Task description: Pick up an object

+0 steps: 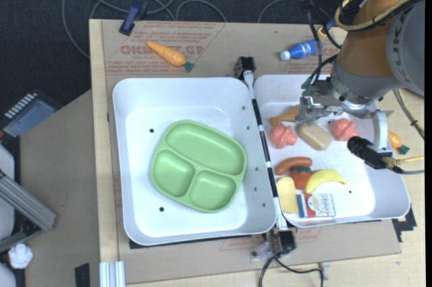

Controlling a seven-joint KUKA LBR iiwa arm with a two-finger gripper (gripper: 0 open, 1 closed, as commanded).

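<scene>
My gripper (316,111) hangs low in the right bin (395,206), at its back left part. A tan block (315,138) lies right below it, between a pink toy (283,135) on the left and another pink toy (343,128) on the right. An orange piece (283,117) pokes out to the left of the gripper. Nearer the front lie a red sausage (293,163), a red fruit (302,179), a banana (328,177), a yellow block (287,196) and a small carton (323,205). I see nothing between the fingers.
A green divided plate (197,164) lies in the left bin (123,110). On the bench behind the bins lie a toy carrot (169,54) and a blue bottle (301,50). A black part on a cable (368,152) juts from the arm over the right bin.
</scene>
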